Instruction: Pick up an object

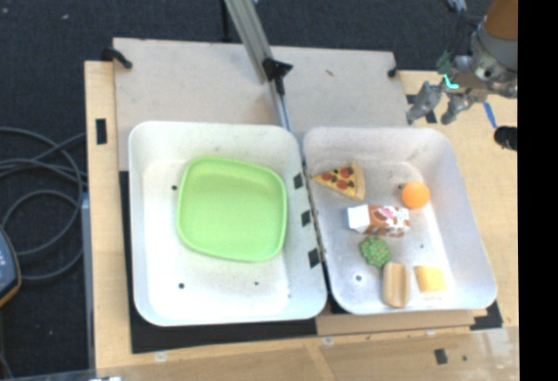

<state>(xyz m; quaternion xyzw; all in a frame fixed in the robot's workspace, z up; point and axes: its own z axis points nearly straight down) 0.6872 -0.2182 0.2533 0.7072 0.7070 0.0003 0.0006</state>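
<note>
- Left bin (153, 283): holds one green plate (232, 208), lying flat near its middle.
- Right bin (462, 196): pizza slice (342, 181) at upper left; orange ball (416, 195) to its right; red-and-white carton (380, 219) at centre; green broccoli piece (376, 251) just below it; hot dog bun (396, 284) and yellow block (429, 279) side by side at the near edge.
- Gripper (438, 105): above the right bin's far right corner, fingers spread, nothing between them.
- Grey metal pole (244, 13): slants from top centre toward the bins' junction.

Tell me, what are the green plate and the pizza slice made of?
The green plate looks like plastic: one even, matte lime colour with smooth rounded corners. The pizza slice is probably a plastic or rubber toy, since its colours look flat and painted; it is too small to be sure.
</note>
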